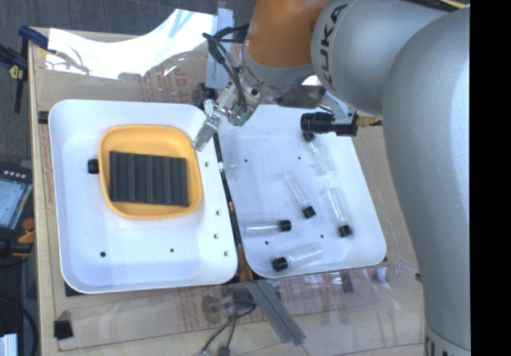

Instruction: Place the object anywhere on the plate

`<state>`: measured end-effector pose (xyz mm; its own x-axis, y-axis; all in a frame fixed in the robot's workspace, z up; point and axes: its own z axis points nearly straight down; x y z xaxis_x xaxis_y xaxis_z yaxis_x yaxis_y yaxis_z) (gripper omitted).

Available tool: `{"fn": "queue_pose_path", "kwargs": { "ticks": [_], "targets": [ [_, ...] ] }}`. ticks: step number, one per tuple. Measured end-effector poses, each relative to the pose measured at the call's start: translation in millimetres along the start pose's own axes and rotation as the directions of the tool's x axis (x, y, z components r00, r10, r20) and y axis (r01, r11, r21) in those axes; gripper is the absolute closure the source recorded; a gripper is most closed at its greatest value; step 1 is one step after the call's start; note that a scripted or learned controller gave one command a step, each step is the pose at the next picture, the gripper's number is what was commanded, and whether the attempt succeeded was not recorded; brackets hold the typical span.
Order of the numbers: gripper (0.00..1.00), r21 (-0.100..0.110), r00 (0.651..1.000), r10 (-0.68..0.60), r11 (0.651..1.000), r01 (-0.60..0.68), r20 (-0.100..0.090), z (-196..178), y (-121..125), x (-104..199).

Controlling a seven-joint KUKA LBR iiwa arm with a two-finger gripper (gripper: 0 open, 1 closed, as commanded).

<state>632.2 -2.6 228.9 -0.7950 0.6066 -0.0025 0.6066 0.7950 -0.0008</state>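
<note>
At the far left, in the left bin, your target sits ready: the yellow plate with a dark ribbed insert on it. A small black cap lies just beside the plate's left edge.

Moving right, the gripper hangs over the plate's upper right corner, near the seam between the bins. It seems to carry a clear vial, but the view is too fine to tell whether its tips are clamped on it — treat the grasp as unconfirmed. If it is held, bring it further left over the plate's middle and set it low, since a round vial rolls.

In the right bin more clear vials with black caps lie scattered.

On the arm, "KUKA" reads along the grey casing — no other writing is legible.
</note>
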Motion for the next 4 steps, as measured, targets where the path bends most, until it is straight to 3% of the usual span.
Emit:
{"fn": "queue_pose_path", "kwargs": {
  "ticks": [1,2,3,4],
  "targets": [
    [0.00,0.000,0.999,0.041,0.999,-0.041,-0.001,-15.8,-16.5,-10.2],
    [0.00,0.001,0.998,-0.055,0.999,0.055,-0.005,37.8,0.0,-20.4],
    [0.00,-0.001,1.000,-0.020,1.000,0.020,-0.001,0.6,-8.4,-15.7],
    [0.00,0.000,0.955,-0.297,0.955,0.297,-0.004,-13.1,6.2,14.6]
  ]
}}
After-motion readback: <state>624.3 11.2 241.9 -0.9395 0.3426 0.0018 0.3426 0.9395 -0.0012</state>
